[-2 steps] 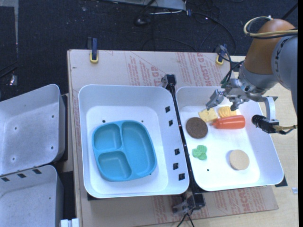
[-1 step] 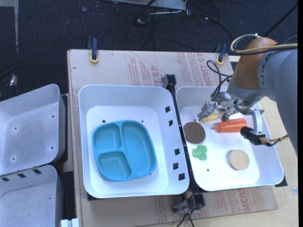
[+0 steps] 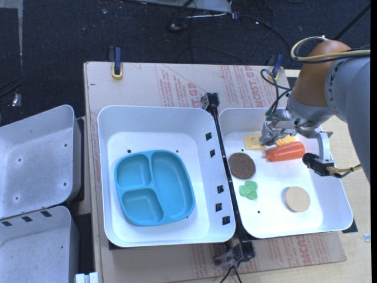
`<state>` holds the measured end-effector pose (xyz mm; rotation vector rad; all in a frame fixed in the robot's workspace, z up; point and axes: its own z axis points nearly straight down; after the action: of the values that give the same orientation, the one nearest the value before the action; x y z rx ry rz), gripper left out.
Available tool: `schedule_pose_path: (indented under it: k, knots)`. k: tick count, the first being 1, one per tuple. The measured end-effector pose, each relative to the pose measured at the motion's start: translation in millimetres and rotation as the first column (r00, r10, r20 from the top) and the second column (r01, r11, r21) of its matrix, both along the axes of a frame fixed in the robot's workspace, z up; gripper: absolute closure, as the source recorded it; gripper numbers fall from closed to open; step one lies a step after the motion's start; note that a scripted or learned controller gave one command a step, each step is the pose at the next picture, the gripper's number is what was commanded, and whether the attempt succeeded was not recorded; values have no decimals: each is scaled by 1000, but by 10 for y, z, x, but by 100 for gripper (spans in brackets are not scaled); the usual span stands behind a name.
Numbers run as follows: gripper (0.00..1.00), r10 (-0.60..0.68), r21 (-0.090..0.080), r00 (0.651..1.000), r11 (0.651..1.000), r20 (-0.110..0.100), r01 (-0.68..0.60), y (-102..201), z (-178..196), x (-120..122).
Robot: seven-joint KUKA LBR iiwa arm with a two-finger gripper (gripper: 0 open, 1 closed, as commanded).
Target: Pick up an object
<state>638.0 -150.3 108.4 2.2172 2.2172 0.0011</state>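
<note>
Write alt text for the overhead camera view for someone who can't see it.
A grey robot arm reaches from the right, its gripper low over a yellow piece and an orange carrot-like toy in the right white bin, which also holds a brown disc, a green piece and a tan disc. The left bin holds a blue divided plate.

Hand (image 3: 271, 135): low in the right bin (image 3: 336, 211), above the brown disc (image 3: 241, 165)
Carrot (image 3: 285, 152): right of the disc
Tray (image 3: 154, 187): left bin (image 3: 106, 158)
</note>
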Motion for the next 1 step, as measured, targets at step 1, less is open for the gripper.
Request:
schedule_pose_path:
  k: [1]
  knots:
    - [100,3,3,1000,1000,-1,-3,71,595,28]
